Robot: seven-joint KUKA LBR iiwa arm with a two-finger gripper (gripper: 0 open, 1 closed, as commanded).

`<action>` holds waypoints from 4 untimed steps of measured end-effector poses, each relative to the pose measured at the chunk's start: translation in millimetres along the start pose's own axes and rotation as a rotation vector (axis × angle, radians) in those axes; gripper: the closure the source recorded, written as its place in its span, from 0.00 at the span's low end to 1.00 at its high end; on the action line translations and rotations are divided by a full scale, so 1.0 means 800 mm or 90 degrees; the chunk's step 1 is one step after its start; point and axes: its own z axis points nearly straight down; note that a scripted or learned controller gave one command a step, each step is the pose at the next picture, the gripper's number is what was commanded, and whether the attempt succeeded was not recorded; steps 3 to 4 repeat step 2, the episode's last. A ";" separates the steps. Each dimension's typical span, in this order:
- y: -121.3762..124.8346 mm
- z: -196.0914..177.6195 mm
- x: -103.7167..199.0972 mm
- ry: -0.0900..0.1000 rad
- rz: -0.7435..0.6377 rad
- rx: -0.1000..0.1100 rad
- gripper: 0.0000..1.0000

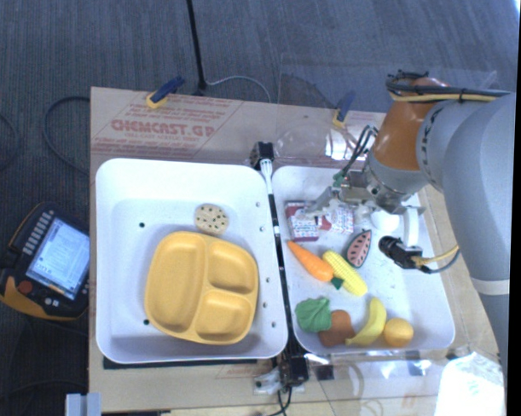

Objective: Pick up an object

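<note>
My gripper [350, 194] hangs low over the back of the right bin [437, 290], just above and right of a red-and-white packet [315, 220]. A watermelon slice [357, 247] lies just in front of the gripper. Further forward a carrot [310, 260] and a corn cob [344, 272] lie side by side. At the bin's front sit a green leafy piece [313, 313], a brown piece [336, 324], a banana [370, 322] and a yellow-orange fruit [398, 332]. I see nothing held by the gripper.
The left bin [124, 198] holds a yellow divided plate [203, 286] and a cookie [211, 216] behind it. A black cable end [397, 250] hangs over the right bin's right side. A ridge [276, 246] separates the two bins. A handheld pendant [47, 259] lies left of the bench.
</note>
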 end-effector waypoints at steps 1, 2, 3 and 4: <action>0.003 -0.014 -0.001 -0.002 0.000 -0.007 1.00; -0.035 -0.114 0.091 0.001 0.015 0.006 1.00; -0.035 -0.114 0.091 0.001 0.015 0.006 1.00; -0.035 -0.114 0.091 0.001 0.015 0.006 1.00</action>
